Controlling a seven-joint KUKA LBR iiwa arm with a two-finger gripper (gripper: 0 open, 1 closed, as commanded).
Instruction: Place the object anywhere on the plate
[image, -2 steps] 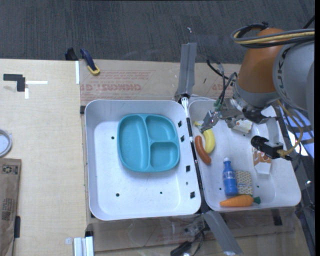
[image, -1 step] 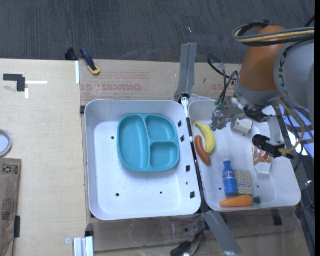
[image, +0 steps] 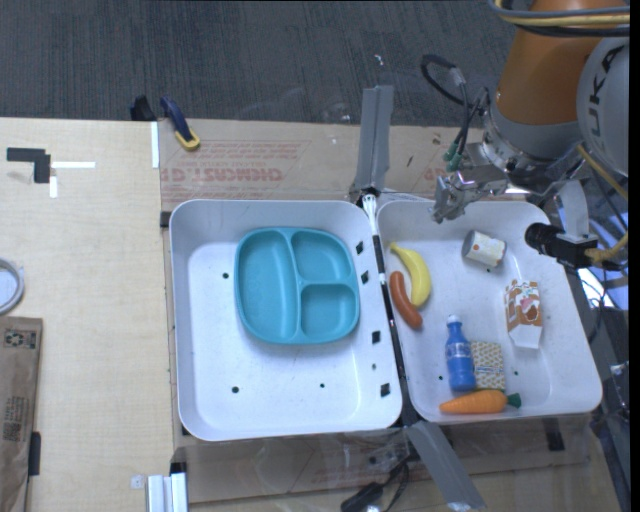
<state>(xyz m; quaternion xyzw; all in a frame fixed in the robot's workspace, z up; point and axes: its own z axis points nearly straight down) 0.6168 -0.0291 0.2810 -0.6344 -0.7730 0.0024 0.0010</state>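
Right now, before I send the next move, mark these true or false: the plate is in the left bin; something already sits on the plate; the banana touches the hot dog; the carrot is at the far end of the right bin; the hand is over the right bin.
1. The blue plate lies in the left bin. True.
2. Something already sits on the plate. False: its three compartments are bare.
3. The banana lies against the hot dog. True.
4. The carrot is at the far end of the right bin. False: it lies at the near edge, below the blue bottle.
5. The hand is over the right bin's far left corner. True.
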